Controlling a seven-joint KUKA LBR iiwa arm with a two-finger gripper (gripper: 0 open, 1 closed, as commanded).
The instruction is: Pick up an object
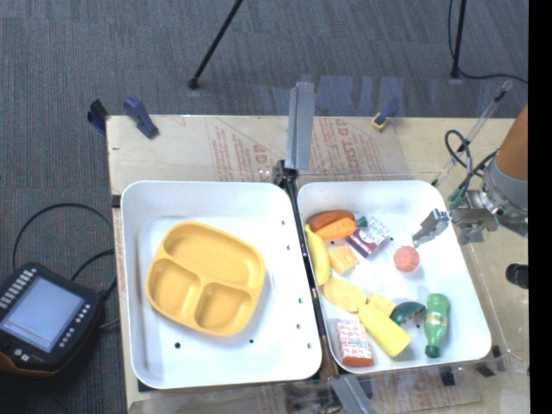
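I see the objects to pick from heaped in the right bin (pixel 440 201), right of centre in the frame. A pink ball (pixel 407 260) lies near that bin's middle right, with a green bottle (pixel 435 323) below it toward the lower right corner. To the left sit a carrot (pixel 334 223) at the top, a banana (pixel 317 256) along the left wall, a small purple packet (pixel 369 237), a yellow bottle (pixel 384 329) and a red-and-white carton (pixel 354 341) at the bottom edge.

The gripper (pixel 431 228) hangs over the bin's upper right part, just above and right of the pink ball, with nothing between its fingers; I cannot tell whether they are apart or together.

The left bin (pixel 142 201) holds a yellow divided tray (pixel 206 276). A teach pendant (pixel 39 313) lies on the floor at lower left.
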